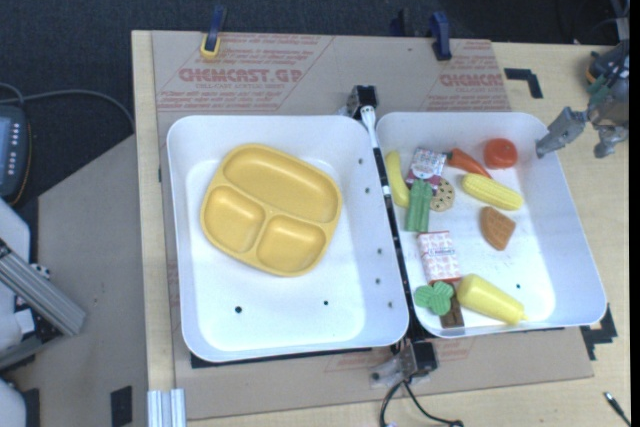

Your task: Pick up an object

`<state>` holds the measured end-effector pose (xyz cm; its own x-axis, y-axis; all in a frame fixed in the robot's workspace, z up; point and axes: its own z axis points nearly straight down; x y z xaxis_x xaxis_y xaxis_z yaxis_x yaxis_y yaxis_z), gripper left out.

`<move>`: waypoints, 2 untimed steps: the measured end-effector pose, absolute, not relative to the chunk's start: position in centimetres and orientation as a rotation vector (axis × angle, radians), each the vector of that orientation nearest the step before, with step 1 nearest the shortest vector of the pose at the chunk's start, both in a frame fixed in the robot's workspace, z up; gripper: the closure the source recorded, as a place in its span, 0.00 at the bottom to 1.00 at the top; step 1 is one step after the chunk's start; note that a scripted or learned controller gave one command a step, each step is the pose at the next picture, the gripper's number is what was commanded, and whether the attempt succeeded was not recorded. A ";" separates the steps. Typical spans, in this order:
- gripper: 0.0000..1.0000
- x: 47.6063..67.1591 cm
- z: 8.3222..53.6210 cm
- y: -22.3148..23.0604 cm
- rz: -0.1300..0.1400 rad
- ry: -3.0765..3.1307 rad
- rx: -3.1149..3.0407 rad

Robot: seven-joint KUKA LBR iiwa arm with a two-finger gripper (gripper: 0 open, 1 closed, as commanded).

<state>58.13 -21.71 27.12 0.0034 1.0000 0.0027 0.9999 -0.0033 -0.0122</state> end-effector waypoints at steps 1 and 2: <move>0.00 58.3 27.9 -21.7 0.000 -2.222 -2.222; 0.00 58.1 21.7 -21.2 0.004 -2.218 -2.218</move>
